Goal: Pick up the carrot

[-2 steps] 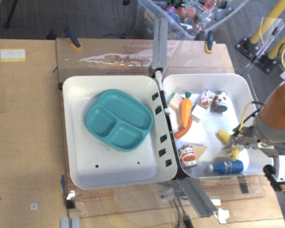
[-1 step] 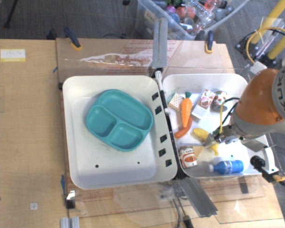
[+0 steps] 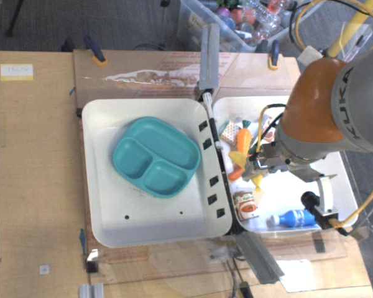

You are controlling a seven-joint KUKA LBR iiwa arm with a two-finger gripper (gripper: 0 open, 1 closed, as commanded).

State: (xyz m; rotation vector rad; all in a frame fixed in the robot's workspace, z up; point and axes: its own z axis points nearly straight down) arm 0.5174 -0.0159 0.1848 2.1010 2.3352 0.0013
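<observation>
Fingers [image 3: 259, 164]: open or closed, can't tell, tucked under the arm [image 3: 359, 104]. Down low over the right bin [image 3: 287, 194], toward its left wall.

Carrot [image 3: 243, 139]: in right bin, just up-left of fingers, close but apart. Lying roughly along the bin's left wall, on the clutter there. Green bit at its far end, too small to call.

Around fingers:
- yellow piece [image 3: 237, 158] just left, looks to touch carrot's near end
- second yellow piece [image 3: 256, 180] right below, maybe same item, can't tell
- red-orange bit [image 3: 235, 174] down-left, against the wall
- pack [image 3: 227, 130] with red print, up-left, beside carrot on its far side
- can [image 3: 246, 205] with red-and-white label, below, near bin's front-left corner
- blue bottle [image 3: 294, 218] down-right, on its side along the front wall, white cap end pointing left

Well left of fingers: left bin [image 3: 99, 166] with teal divided plate [image 3: 156, 156], three compartments, lying flat near bin centre.

Both bins on the table [image 3: 31, 166]. Far up past the fingers, beyond the table's far edge: clear tub [image 3: 248, 5] of mixed items.
</observation>
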